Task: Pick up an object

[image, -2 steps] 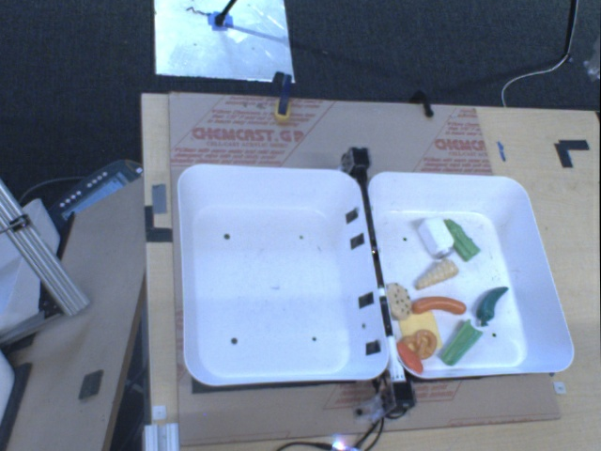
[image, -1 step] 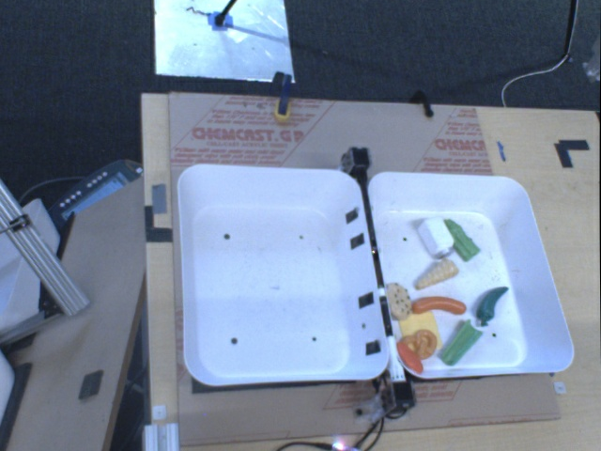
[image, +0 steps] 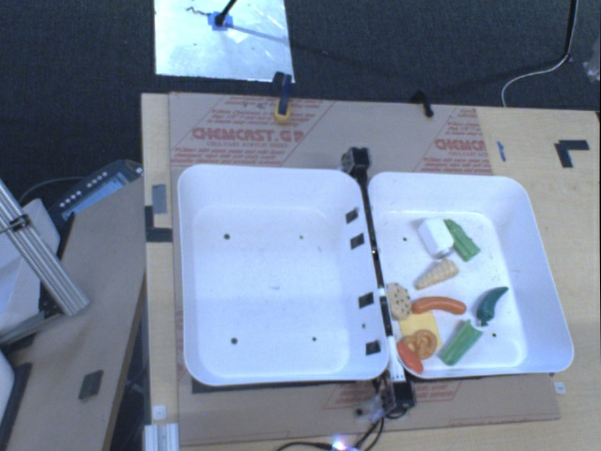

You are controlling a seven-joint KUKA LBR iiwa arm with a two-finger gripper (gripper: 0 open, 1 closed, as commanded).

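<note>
With the gripper's state impossible to tell, crowded toys [image: 439, 301] in the right bin [image: 537, 252] could probably spoil a clean grasp.

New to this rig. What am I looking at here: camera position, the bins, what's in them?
One fixed camera looks down at a slant on a bench with two shallow white bins. The left bin shows bare floor. The right bin holds small toy foods: a white block, a green piece, a corn-like cone, a speckled cookie, an orange sausage, a dark teal pepper, a yellow slice, a red-orange piece and a green stick. All lie loose in the bin.
</note>
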